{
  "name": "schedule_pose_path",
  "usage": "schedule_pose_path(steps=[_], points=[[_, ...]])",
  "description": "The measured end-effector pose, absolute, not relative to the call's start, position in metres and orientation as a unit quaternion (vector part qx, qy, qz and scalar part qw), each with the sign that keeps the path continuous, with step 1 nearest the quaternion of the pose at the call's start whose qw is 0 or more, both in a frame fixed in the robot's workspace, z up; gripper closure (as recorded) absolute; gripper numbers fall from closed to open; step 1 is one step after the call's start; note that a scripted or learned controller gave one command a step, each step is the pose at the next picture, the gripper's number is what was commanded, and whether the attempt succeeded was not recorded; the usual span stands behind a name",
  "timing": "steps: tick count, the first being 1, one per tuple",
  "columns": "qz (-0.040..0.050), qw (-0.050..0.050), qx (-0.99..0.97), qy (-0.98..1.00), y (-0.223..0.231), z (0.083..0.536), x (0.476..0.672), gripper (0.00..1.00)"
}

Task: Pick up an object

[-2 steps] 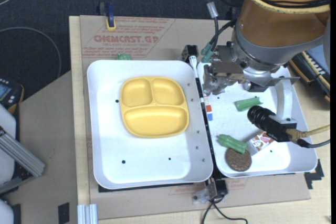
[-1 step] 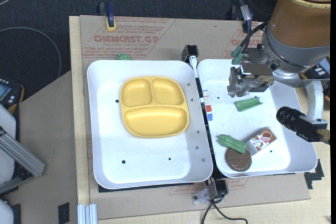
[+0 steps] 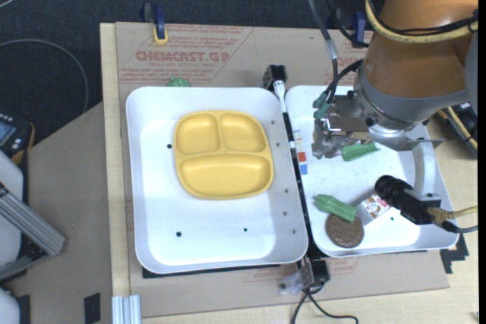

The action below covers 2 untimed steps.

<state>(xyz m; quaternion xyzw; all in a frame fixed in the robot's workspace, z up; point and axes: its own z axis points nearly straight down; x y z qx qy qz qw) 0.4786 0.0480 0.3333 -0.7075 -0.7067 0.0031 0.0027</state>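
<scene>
My gripper (image 3: 328, 146) hangs low over the upper left part of the right bin (image 3: 395, 239), under the grey wrist and orange band. Just to its right lies a green oblong piece (image 3: 360, 152), close to the gripper; I cannot tell whether they touch. Nearer the bin's front lie a second green piece (image 3: 335, 206), a round brown disc (image 3: 345, 231) and a small red-and-white packet (image 3: 373, 206).
The left bin (image 3: 152, 224) holds a yellow divided plate (image 3: 223, 154). A black clamp (image 3: 274, 76) sits at the back between the bins, and a blue-and-yellow clamp (image 3: 159, 21) at the bench's back edge.
</scene>
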Motion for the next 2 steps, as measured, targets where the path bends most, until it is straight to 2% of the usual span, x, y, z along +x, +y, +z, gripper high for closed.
schedule_pose_path(steps=[1, 2], points=[[0.0028, 0.002, -0.709, -0.705, 0.012, 0.29, 0.479, 1.0], [0.0008, 0.003, -0.704, -0.71, 0.094, 0.281, 0.478, 1.0]])
